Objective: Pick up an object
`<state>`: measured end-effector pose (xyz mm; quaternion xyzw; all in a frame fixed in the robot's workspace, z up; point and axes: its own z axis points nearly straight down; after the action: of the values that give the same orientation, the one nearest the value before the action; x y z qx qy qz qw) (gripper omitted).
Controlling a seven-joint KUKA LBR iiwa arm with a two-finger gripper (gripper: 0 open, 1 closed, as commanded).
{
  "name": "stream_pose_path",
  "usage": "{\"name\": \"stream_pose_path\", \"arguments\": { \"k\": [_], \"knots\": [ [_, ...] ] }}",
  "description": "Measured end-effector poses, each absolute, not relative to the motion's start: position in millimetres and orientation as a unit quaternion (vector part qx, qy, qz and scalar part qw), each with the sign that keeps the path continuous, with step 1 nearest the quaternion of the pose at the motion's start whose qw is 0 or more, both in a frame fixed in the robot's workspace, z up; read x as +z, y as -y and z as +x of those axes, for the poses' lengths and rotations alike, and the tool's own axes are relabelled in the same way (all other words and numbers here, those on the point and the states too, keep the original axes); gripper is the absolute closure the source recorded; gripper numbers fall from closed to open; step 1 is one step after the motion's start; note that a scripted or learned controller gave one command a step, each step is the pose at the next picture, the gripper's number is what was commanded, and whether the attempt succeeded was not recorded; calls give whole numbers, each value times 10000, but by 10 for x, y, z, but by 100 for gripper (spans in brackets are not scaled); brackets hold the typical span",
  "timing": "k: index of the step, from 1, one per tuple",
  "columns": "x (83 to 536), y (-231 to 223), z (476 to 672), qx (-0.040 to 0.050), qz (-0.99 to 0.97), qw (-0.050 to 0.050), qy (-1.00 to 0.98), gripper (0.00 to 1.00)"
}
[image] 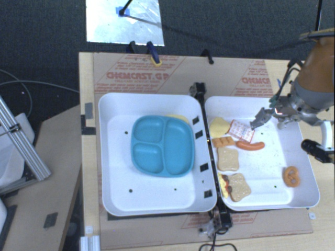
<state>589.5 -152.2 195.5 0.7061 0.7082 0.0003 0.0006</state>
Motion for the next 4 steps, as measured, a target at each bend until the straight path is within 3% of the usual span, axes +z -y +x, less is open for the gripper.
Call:
{"name": "stream_pose_path", "arguments": {
  "k": [1, 2, 3, 4],
  "knots": [
    [993, 927, 5732, 49, 7061, 57, -7080, 0],
    [1914, 365, 6408, 66, 7030, 56, -7111, 0],
    [1852, -269, 6699, 28, 7032, 4, -7110, 0],
    [1849, -1125, 6684, 27, 7029, -9, -7113, 0]
  ]
}}
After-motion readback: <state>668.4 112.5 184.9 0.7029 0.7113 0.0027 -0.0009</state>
